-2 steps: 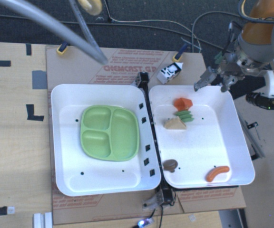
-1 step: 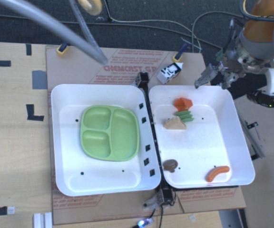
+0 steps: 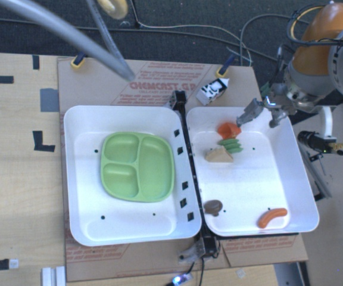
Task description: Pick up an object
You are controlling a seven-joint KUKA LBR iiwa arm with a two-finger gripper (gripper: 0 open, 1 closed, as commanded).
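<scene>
Right now your claw (image 3: 261,117) is hovering with fingers spread, gripping nothing; the red-and-green toy vegetable (image 3: 228,137) is lying just beside its left finger, lower-left.

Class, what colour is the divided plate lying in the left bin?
Light green: the divided plastic plate, seen best in the overhead camera view, in the left white bin.

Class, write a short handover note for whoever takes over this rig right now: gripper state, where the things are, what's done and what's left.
Gripper: jaws open, holding nothing, above the back edge of the right bin.
Right bin: red piece and green piece near the back, tan wedge beside them, brown lump at the front left, orange sausage at the front right.
Left bin: green divided plate.
Done: nothing picked.
Left: grasp one object and lift it.
</scene>
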